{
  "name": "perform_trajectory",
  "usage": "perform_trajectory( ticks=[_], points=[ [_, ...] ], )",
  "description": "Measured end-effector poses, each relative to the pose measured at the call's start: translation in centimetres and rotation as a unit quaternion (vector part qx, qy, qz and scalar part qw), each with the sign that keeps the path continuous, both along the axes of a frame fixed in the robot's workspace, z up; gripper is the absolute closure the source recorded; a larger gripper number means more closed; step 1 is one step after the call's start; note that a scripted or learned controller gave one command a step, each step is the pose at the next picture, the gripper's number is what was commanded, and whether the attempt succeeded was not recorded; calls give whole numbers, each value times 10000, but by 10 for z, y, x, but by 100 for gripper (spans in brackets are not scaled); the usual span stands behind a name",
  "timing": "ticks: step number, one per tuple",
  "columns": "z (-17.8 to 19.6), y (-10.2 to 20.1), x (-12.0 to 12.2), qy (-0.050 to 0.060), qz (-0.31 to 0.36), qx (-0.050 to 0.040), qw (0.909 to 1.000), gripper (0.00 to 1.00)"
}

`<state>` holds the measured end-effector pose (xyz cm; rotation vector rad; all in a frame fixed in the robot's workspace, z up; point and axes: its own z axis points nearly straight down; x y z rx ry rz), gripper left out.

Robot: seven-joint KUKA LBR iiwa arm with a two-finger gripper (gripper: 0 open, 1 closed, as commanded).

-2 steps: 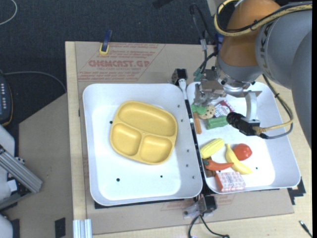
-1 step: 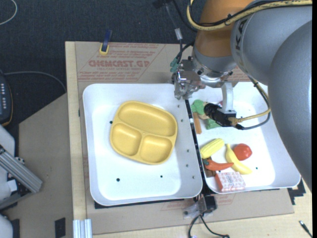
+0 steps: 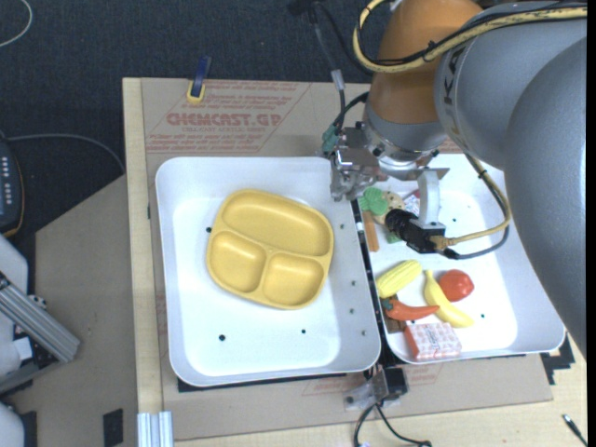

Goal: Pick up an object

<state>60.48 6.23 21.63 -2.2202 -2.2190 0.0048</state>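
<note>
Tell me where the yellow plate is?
The yellow plate lies in the left bin, near its middle, across the divider from the toy food.

We see smooth, glossy white plastic in both bins — the left bin (image 3: 177, 277) and the right bin (image 3: 521, 315). The yellow divided tray (image 3: 270, 247) looks like moulded plastic with a soft satin sheen. The toy foods — corn (image 3: 399, 276), banana (image 3: 445, 304), tomato (image 3: 455, 285) — look like shiny plastic. Under the bins lies a matt brown cardboard sheet (image 3: 233, 115) printed in red. The arm (image 3: 531, 101) wears smooth grey casing with a glossy orange band (image 3: 424, 40); near the wrist we make out bare metal fittings. Beyond the counter, the floor (image 3: 93, 26) looks like dark, rough carpet.
</note>
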Motion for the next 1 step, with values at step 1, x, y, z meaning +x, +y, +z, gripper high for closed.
perform_trajectory(
  ticks=[1],
  points=[
    [0,-7,11,-33,-1,-2,10000,100]
  ],
)
